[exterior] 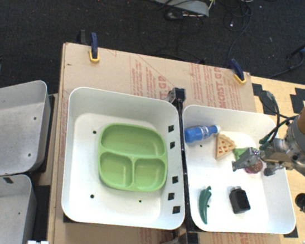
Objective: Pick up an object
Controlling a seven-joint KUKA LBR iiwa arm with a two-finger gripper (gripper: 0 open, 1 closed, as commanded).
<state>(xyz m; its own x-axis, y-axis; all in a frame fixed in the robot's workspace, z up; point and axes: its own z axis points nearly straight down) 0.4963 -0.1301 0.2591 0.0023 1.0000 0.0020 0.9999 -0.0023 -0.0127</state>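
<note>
Nearest my camera, in the right bin [273, 226], I see a green pepper-shaped toy [204, 204] lying lengthwise and a small black block [239, 200] just beside it to the right, both flat on the floor and untouched. A little further in, my gripper [248, 160] hangs low over the bin's right-centre, reaching in from the right. Under it I make out something green and something reddish [254, 167], pressed close to the tool, but I can't resolve whether they sit in its grasp or merely beneath it, so I cannot tell the state of the hand.

Just left of the gripper lies a wedge of toy pizza [225, 147], and beyond that a blue bottle [200, 133] on its side against the divider. The left bin [77, 136] carries a green sectioned plate [133, 157], well apart from the arm.

My judgement: the pick is at the reach-and-close stage at best. Nothing is visibly lifted off the bin floor. What is left is a confirmed grasp on the small piece beneath the tool and a clean rise with it.
</note>
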